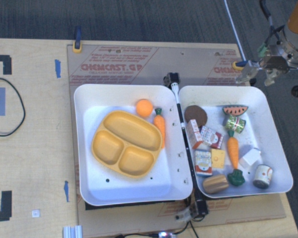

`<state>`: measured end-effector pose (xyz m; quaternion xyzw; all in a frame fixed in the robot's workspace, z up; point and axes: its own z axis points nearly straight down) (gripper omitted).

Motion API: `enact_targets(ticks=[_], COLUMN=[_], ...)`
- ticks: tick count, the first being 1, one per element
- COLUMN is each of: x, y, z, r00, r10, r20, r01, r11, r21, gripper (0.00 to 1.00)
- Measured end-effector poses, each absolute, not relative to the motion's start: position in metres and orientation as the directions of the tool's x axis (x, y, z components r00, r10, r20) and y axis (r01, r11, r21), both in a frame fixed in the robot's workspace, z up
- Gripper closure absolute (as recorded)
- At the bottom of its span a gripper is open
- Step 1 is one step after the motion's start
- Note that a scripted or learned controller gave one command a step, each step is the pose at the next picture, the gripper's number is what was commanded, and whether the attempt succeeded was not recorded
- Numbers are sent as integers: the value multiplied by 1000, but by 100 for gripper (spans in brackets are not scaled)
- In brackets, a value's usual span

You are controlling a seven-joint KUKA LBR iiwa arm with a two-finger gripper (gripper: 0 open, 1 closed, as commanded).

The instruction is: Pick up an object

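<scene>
End effector (pixel 257 72) is hovering beyond the far right corner of the right bin (pixel 277 148), over the surface; its open/closed state can't be judged, possibly from blur. Nothing is showing in its grasp. Candidate carrot (pixel 232 151) is lying mid-bin, among other toy foods.

The claw (pixel 256 69) hangs above the far right corner of the right bin (pixel 274 133), clear of its contents. That bin holds a watermelon slice (pixel 236 110), a carrot (pixel 233 152), a can (pixel 262 176) and small cartons. The left bin (pixel 84 148) holds a yellow divided tray (pixel 126 143), an orange ball (pixel 144 107) and another carrot (pixel 160 124) beside it.
</scene>
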<state>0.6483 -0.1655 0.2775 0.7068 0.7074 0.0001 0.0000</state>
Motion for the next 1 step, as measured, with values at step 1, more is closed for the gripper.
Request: enact_targets(ticks=[1], x=[622], y=[-149], z=[151], r00=[0], r10=[1000], r20=[1], r01=[1000], r11=[0], r21=[-1], gripper=[0])
